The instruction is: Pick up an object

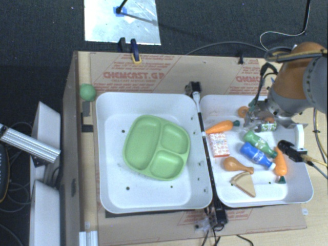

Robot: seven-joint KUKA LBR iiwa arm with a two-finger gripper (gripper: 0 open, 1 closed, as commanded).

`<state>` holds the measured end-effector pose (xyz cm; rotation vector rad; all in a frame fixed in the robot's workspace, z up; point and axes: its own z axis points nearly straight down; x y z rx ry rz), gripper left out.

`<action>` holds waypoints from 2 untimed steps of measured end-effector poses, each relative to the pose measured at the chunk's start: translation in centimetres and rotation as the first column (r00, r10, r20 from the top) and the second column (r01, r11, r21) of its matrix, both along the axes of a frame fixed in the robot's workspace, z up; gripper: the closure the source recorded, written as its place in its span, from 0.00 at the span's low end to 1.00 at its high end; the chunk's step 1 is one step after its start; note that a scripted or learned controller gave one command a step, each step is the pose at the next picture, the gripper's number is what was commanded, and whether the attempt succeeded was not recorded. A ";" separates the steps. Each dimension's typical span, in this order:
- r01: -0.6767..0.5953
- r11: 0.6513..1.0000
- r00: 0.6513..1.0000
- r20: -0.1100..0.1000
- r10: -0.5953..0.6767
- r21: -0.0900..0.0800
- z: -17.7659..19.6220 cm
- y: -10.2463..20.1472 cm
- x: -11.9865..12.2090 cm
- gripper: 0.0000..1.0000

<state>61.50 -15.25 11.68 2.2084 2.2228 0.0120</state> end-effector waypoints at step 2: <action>0.002 1.000 1.000 -0.006 -0.002 -0.001 -1.9 -1.1 3.3 0.00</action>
